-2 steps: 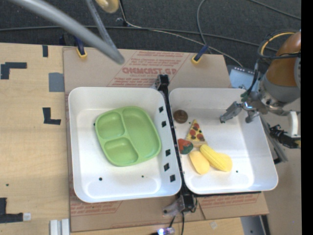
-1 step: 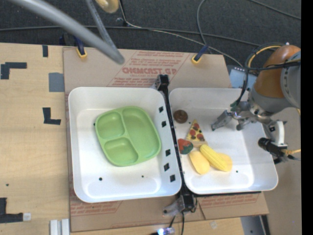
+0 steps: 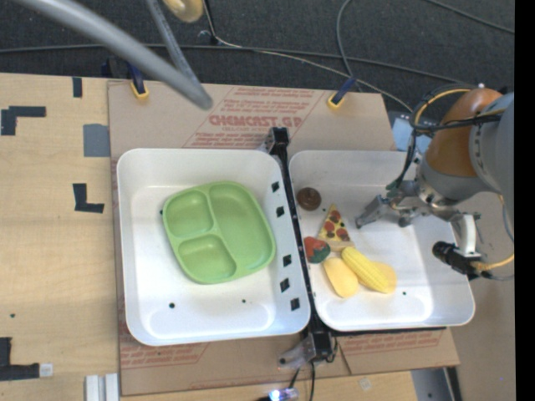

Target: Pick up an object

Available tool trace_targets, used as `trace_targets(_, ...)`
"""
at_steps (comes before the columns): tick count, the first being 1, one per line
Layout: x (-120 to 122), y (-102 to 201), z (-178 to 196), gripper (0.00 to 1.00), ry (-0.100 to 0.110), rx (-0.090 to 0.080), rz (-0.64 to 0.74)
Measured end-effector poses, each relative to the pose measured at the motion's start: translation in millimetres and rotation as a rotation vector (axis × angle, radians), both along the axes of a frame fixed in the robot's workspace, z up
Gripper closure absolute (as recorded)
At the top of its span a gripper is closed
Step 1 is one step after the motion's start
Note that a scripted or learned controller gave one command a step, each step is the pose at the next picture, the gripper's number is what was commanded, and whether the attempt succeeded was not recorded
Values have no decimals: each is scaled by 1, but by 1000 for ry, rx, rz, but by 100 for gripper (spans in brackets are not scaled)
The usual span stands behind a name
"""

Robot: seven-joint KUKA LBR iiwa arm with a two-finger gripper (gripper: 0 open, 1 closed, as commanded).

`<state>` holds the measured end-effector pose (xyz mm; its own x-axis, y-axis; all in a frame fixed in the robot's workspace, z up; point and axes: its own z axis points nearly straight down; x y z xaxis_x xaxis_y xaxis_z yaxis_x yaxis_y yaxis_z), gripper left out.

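**Tool low over the right bin, toys grouped to its left**

Here, nearest the camera, a black clip (image 3: 308,351) sits at the front edge where the two bins meet, on the brown cardboard sheet (image 3: 259,111) that covers the desk (image 3: 50,224). Just behind it, in the right bin (image 3: 418,307), two yellow toy pieces lie side by side near the front left: a plain yellow piece (image 3: 341,276) and a ribbed yellow corn cob (image 3: 369,270), touching each other. A small red and green piece (image 3: 316,249) lies just beside them toward the divider, and a pizza slice (image 3: 335,227) lies touching it on the far side. Farther back, a small brown round thing (image 3: 308,198) sits alone near the divider.

To the right of the toys, the tool (image 3: 368,216) hangs low over the middle of the right bin, pointing left toward the pizza slice but apart from it. Whether it is apart or together cannot be told from this angle; nothing shows between its tips. The grey arm with its orange band (image 3: 468,136) comes in from the right.

In the left bin (image 3: 138,307), a green divided plate (image 3: 219,231) lies flat near the middle. Beyond both bins, two yellow clamps (image 3: 338,98) hold the cardboard's far edge, and black cables (image 3: 393,23) run across the dark floor.
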<state>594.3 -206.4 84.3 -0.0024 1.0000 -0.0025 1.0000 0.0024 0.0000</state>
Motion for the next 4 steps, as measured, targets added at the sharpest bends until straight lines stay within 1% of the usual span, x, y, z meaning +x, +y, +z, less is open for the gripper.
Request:
trace_targets(1, 1, -1, 13, 100, -5, -3, 0)
trace_targets(2, 4, -1, 77, 100, -5, 1, -1)
trace_targets(3, 5, -1, 130, 100, -5, 1, -1)
trace_targets(4, 1, 54, 121, 100, 2, 4, 3)
